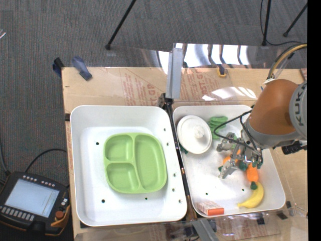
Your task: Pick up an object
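My jaws point(234, 160) hang low inside the right bin point(275, 172), over its middle floor, with my grey wrist and orange band above them toward the counter's right edge. I cannot tell from this slanted view how far apart they stand, and nothing clearly sits between them.

Just beside the metal of my jaws, toward the bin's right wall, lies an orange carrot point(252, 173) with a green top; whether it touches me I cannot tell. Near the bin's front right corner rests a yellow banana point(254, 197), curved, close to the carrot but apart from it. Along the front wall lies a small white and orange box point(210, 208). In the bin's back left part sits a round white lid point(194, 134), and behind it, toward the back wall, a green object point(218, 122) partly hidden by the lid and my cables.

The left bin point(85, 134) lies alongside, toward the counter's left edge, and holds a green divided plate point(135, 162) with three compartments, lying flat in its middle.
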You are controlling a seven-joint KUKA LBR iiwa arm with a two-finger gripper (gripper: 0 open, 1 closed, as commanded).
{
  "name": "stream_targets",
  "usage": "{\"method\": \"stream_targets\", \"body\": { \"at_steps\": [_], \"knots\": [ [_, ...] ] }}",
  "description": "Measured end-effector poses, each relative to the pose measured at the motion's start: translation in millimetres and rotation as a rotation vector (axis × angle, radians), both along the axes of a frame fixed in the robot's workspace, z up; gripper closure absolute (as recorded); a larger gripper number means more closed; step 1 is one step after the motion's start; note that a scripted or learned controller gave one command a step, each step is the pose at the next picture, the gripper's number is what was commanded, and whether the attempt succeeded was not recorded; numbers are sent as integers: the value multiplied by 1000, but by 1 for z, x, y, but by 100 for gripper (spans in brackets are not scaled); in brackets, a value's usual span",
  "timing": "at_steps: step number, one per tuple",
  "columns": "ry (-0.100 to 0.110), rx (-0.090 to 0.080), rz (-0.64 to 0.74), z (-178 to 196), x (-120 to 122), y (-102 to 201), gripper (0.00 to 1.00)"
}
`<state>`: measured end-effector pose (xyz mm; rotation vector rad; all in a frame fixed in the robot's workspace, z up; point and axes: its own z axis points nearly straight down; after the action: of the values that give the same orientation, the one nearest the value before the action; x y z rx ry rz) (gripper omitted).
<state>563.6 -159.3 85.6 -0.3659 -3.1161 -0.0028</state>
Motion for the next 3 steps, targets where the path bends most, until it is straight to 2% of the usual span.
{"method": "stream_targets", "body": {
  "at_steps": [1,2,3],
  "knots": [
    [-6,0,7,12,3,2,100],
    [-2,1,212,1,-41,30,100],
    [-2,0,212,1,-41,31,0]
  ]
}}
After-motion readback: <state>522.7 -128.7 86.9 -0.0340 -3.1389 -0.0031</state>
